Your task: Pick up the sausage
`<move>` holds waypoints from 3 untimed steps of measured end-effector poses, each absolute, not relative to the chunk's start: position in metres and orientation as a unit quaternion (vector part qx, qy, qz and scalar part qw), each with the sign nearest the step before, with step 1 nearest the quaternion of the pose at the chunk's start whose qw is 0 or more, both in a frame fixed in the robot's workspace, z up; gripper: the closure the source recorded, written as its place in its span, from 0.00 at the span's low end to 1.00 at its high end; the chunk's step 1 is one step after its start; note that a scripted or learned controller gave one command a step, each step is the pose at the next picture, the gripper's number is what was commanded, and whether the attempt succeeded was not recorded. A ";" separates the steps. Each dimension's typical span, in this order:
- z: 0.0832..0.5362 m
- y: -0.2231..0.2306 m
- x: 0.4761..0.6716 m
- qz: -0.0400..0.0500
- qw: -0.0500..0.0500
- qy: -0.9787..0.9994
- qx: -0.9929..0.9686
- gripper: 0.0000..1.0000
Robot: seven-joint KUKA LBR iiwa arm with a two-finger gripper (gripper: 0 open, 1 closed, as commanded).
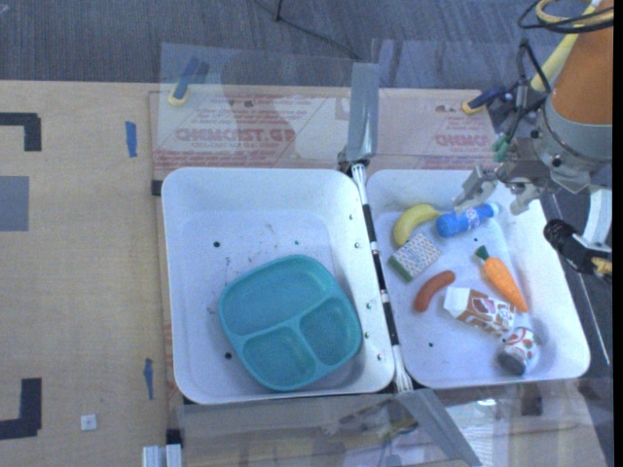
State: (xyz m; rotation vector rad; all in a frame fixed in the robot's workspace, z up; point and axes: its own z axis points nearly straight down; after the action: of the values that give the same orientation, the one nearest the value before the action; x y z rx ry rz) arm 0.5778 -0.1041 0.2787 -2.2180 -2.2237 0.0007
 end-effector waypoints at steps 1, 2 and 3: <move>0.089 -0.106 0.542 -0.004 -0.003 -0.636 -0.771 0.00; 0.101 -0.108 0.543 -0.005 -0.005 -0.635 -0.773 1.00; 0.101 -0.108 0.543 -0.005 -0.005 -0.635 -0.773 0.00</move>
State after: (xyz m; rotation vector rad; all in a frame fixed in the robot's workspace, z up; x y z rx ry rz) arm 0.5431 -0.1078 0.1006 -2.4362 -2.0008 -0.0169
